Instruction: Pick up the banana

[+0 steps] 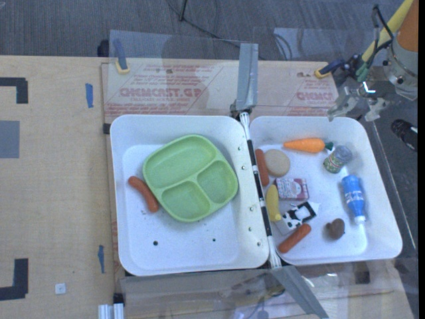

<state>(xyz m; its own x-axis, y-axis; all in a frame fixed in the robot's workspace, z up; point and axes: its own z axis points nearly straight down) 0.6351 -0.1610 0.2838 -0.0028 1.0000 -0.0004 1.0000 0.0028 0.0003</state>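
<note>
The banana [272,203] is a short yellow piece lying along the left wall of the right bin [382,178], just below a brown sausage [261,167] and a tan round bun [277,163]. My gripper [353,103] hangs above the far right corner of the right bin, well away from the banana. Its fingers are spread open with nothing between them.
The right bin also holds a carrot [305,145], a small can [337,159], a blue bottle [353,198], a pink packet [292,189], a black-and-white item [297,214], a red sausage [294,238] and a brown lump [335,228]. The left bin [133,244] holds a green divided plate [190,177] and a sausage [144,193].
</note>
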